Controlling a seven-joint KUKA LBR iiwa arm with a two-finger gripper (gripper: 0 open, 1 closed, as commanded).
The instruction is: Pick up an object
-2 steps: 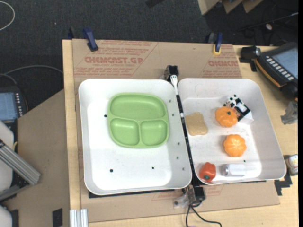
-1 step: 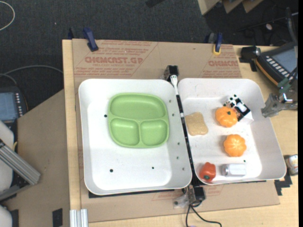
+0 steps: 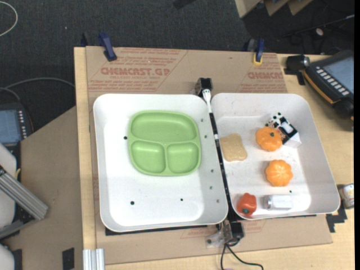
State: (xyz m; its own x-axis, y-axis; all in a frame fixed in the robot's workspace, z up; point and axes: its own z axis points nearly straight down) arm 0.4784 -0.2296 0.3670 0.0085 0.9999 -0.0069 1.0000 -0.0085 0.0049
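Observation:
The right bin (image 3: pixel 315 145) holds several small objects. A tan slice of bread (image 3: pixel 233 148) lies near its left wall. Two orange fruits sit to the right, one (image 3: pixel 269 139) above the other (image 3: pixel 279 173). A black and white toy (image 3: pixel 283 127) rests beside the upper fruit. Near the front wall lie a red pepper-like piece (image 3: pixel 246 204) and a small white and grey block (image 3: pixel 278 202). The left bin (image 3: pixel 112 167) holds a green divided plate (image 3: pixel 164 143).
Both bins rest on a cardboard sheet (image 3: pixel 140 66) clamped to the bench. A black tablet-like device (image 3: pixel 334 77) lies at the right edge. A black bar (image 3: pixel 216 145) runs between the bins.

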